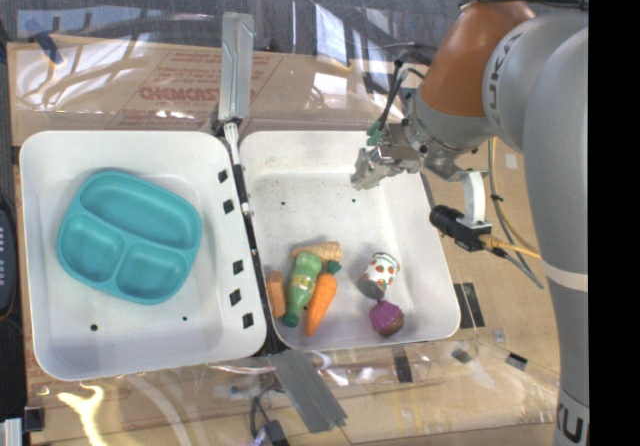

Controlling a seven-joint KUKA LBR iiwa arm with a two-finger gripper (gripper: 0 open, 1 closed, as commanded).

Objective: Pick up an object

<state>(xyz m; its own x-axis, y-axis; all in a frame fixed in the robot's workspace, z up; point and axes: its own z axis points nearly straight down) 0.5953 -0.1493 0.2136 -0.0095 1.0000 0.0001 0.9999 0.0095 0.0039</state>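
Right bin: gripper hangs over the far part, its fingers bare; whether they are spread or closed cannot be told. Near edge, well apart from the fingers: green bottle, orange carrot touching it, small white figure, purple piece. Left bin: one teal divided plate.

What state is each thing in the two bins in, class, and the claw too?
Claw: above the right bin's far part, holding nothing visible.
Teal plate: flat in left bin, nothing on it.
Carrot: lying in right bin.
Green bottle: lying beside carrot.
Purple piece: resting near front wall.
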